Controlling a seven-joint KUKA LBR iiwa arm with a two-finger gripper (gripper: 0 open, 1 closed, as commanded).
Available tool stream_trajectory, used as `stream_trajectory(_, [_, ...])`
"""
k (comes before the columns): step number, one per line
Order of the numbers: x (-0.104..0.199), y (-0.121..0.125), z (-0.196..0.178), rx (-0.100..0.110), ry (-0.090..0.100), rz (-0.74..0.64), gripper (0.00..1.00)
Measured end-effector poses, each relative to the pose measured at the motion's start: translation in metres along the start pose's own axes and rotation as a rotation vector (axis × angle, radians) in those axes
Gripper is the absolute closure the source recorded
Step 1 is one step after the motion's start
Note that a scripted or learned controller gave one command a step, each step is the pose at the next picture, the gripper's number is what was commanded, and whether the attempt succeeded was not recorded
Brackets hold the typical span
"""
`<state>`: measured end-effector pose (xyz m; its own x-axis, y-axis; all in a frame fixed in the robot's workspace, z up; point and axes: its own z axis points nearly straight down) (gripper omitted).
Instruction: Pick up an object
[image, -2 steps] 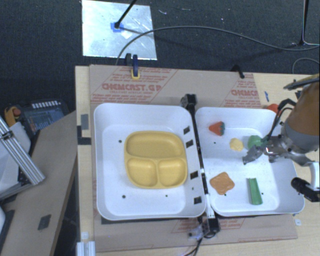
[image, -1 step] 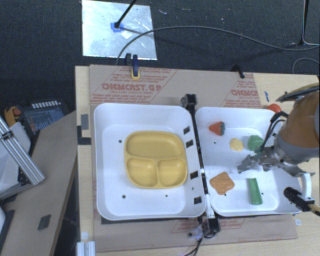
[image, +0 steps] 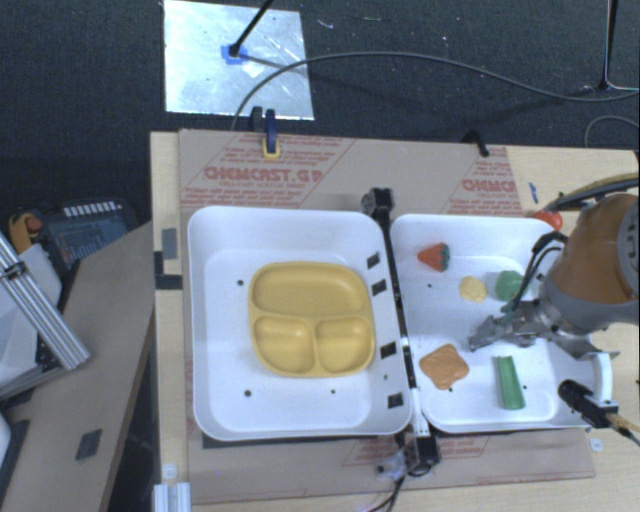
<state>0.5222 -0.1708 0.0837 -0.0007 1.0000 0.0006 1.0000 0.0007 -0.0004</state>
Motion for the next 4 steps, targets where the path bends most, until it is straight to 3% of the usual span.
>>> stream_trajectory(1, [0.0, 0.001, -0.012, -0.003, -0.001, 0.001, 1.0])
stream_trajectory(3, [-0.008, 0.018, -0.131, -0.007, -0.003, -0.004, 1.0])
stream_trajectory(4, [-0.009, 0.019, -0.151, -0.004, -0.002, -0.004, 1.0])
